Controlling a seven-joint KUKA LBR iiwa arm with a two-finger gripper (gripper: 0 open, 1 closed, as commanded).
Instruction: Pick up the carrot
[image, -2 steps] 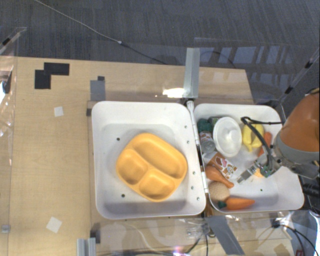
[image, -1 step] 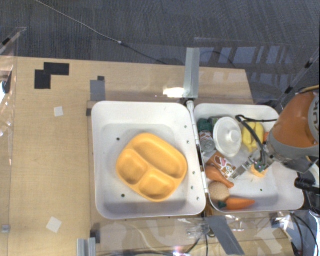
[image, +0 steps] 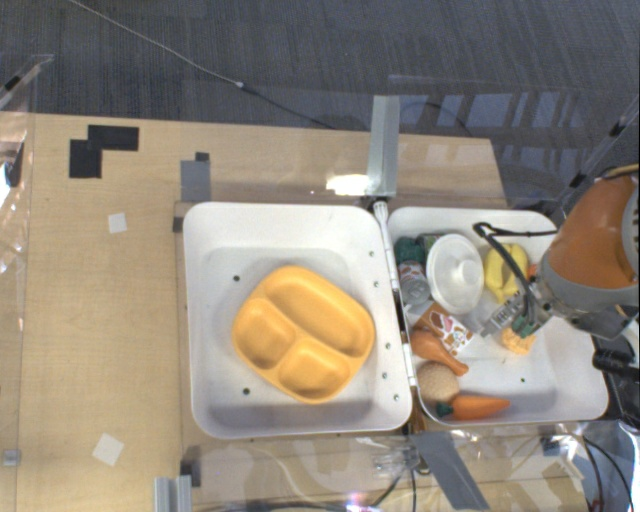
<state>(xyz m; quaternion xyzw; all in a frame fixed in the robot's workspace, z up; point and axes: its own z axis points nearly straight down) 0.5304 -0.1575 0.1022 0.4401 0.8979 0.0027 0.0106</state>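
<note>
Where two white bins (image: 200, 300) sit on a wooden bench (image: 90, 330), carrot (image: 480, 406) lying free, claw (image: 515, 318) state unclear.

The arm (image: 600, 255) is cut off by the right edge. Its claw (image: 515, 318) is too small and blurred to read. The right bin (image: 560, 385) has its right side hidden under the arm, and the green item (image: 410, 248) lies partly behind the clear cup (image: 455, 270).

Left of my grey and orange arm (image: 600, 250) lie the orange carrot (image: 480, 406), a yellow banana (image: 497, 270), a beige ball (image: 437, 381) and a clear white cup (image: 456, 270). The yellow plate (image: 303, 332) sits in a white bin (image: 200, 300).
</note>
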